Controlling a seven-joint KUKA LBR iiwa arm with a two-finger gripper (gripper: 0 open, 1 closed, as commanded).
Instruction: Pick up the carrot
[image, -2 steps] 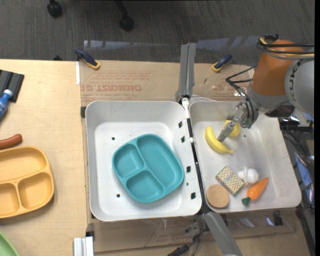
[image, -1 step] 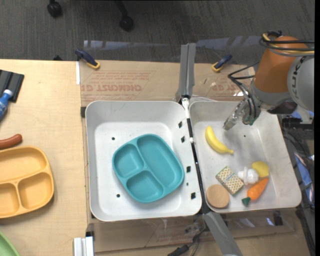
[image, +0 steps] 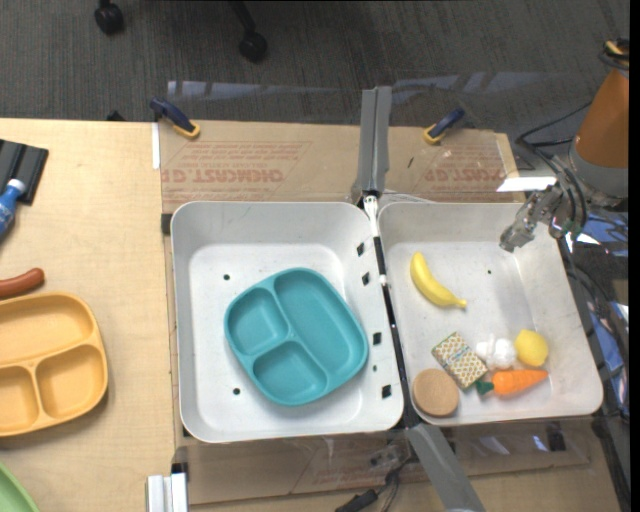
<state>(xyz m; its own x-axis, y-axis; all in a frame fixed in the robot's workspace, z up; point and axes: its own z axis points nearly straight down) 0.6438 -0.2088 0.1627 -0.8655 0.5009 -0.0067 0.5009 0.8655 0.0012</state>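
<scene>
1. Carrot (image: 518, 381) lay in the right bin (image: 560, 290), near corner, well apart from the tool (image: 522, 232), which hung over the bin's far right corner.
2. Carrot sat close to the bin's near wall, crowded: lemon (image: 532, 347) just behind, box (image: 459, 359) and cookie (image: 436, 392) to its left. Banana (image: 433, 281) lay mid-bin; bare floor between it and the tool.
3. Tool held nothing visible; finger spacing could not be told.
</scene>
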